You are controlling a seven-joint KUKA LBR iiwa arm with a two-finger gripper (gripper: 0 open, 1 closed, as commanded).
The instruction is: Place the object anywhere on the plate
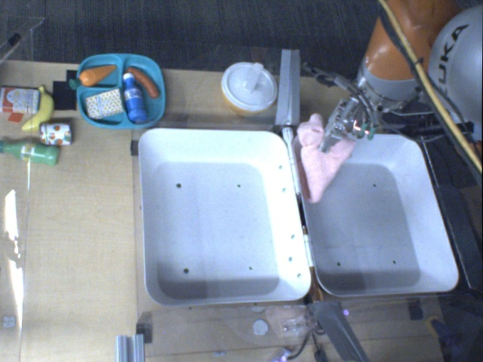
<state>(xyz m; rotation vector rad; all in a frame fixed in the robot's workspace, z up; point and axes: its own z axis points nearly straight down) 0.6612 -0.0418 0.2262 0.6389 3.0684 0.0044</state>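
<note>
pink cloth (320, 166): soft, light, floppy | hand (337, 134) pinching its upper fold | best held by bunched top

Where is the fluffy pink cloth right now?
The pink cloth lies at the right bin's upper-left corner, against the divider, with the gripper on it.

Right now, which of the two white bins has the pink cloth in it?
The right bin, nearest the arm: the pink cloth lies at its upper left corner, against the wall shared with the left bin.
</note>
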